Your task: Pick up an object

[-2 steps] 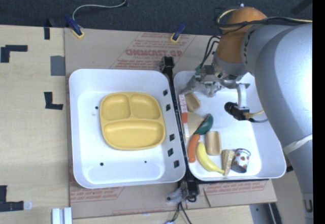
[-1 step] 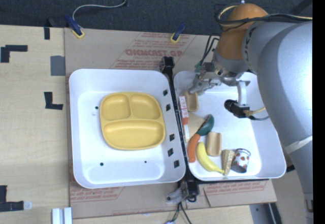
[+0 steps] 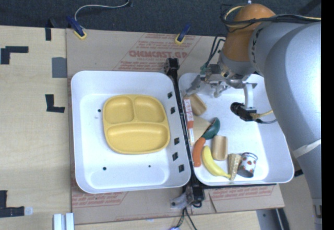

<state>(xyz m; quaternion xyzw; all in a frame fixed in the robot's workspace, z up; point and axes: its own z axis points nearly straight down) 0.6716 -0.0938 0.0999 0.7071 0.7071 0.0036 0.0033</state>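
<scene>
The right bin [image 3: 271, 143] holds several small items. A tan block [image 3: 197, 104] lies near its top left, with a green piece [image 3: 211, 129], an orange carrot [image 3: 198, 151], a tan bread-like piece [image 3: 219, 147], a yellow banana [image 3: 213, 163] and a small mixed-colour toy [image 3: 245, 165] below it. A red-and-white packet [image 3: 188, 115] lies along the bin's left wall. My gripper [image 3: 206, 85] hangs over the top left of this bin, just above the tan block, with nothing visibly held.
The left bin [image 3: 86, 135] holds a yellow divided plate [image 3: 136, 123]. A black divider [image 3: 177, 114] with clips runs between the bins. The grey arm [image 3: 292, 67] covers the right bin's upper right corner. Cables trail near the wrist.
</scene>
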